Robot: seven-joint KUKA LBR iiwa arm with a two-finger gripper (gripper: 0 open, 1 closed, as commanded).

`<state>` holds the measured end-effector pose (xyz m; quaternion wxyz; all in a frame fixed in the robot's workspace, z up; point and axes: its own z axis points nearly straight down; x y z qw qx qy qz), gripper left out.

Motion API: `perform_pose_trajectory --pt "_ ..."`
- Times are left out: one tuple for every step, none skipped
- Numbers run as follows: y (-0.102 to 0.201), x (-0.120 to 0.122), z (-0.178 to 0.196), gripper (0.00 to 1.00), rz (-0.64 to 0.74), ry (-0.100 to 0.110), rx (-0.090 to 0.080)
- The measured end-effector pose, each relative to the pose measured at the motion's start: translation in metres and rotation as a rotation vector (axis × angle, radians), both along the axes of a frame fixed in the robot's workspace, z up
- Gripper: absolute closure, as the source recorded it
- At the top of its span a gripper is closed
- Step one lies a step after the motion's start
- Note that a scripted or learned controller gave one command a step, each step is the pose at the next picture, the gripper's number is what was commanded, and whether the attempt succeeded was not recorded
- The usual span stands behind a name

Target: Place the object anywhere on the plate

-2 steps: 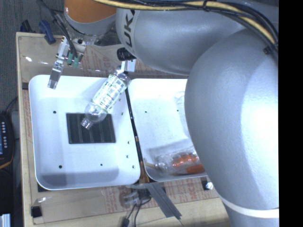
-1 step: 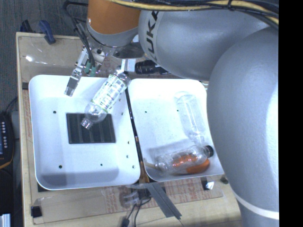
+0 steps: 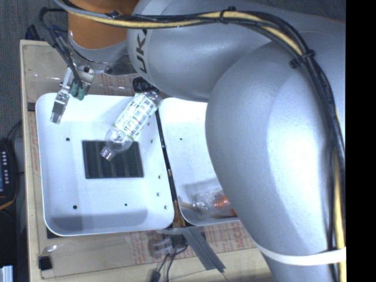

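Gripping hardware was hard to make out: the gripper [image 3: 142, 87] sat under the grey wrist at the upper middle of the camera view, dark and mostly hidden by the arm [image 3: 264, 128], so whether it was clamped on anything could not be told. A clear plastic bottle [image 3: 130, 125] hung or lay slantwise directly below that dark part, its upper end touching or tucked into it and its narrow capped end pointing down and left. The bottle was transparent, ribbed along its body, and bore no label that could be read. Its lower end overlapped the top edge of a dark rectangular plate [image 3: 113, 162] with ridged lines, which lay in the middle of the left bin [image 3: 53, 175]; whether the bottle touched the plate or was held above it could not be judged. On the arm's grey casing, the letters "UK" showed, partly cut off by the curve of the housing. In the right bin [image 3: 185, 157], near its lower edge, lay 1 crumpled clear item [image 3: 205, 203] with an orange-brown tint beside it, half covered by the arm. A small metal and green fitting [image 3: 69, 96] hung from cables over the left bin's upper left corner.
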<state>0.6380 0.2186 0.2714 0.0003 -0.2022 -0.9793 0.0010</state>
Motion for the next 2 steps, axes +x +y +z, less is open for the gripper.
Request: perform_pose_trajectory --pt "0.000 0.000 0.000 0.00 0.000 -0.001 0.000" --pt "-0.002 -0.010 -0.080 0.00 -0.506 0.003 -0.002"
